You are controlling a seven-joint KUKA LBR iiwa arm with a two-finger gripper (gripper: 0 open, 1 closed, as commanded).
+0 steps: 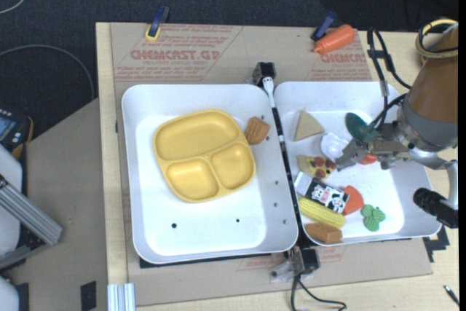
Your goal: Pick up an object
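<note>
the arm [435,95] reaches in from the right and hangs over the right bin [408,226], its orange band above the wrist. the gripper [354,150] sits low above the middle of that bin, among the toy foods, beside a dark green round piece [357,124] and a small white piece [332,144]. whether the fingers are spread or closed on anything i cannot tell; they are too small and dark against the clutter.

the right bin holds the candidates for picking: a tan wedge [308,125] near its upper left, a small colourful packet [318,166] below that, a black and white packet [326,194], a yellow corn cob [321,212], a brown piece [324,233] at the lower edge, an orange-red piece [354,199] and a green leafy piece [373,217].

the left bin [145,222] carries a yellow divided plate [204,155], with a brown ridged piece [255,130] just beside the plate's upper right rim. on the bench [182,47] behind the bins lies an orange carrot [335,38], well apart from the gripper.
</note>
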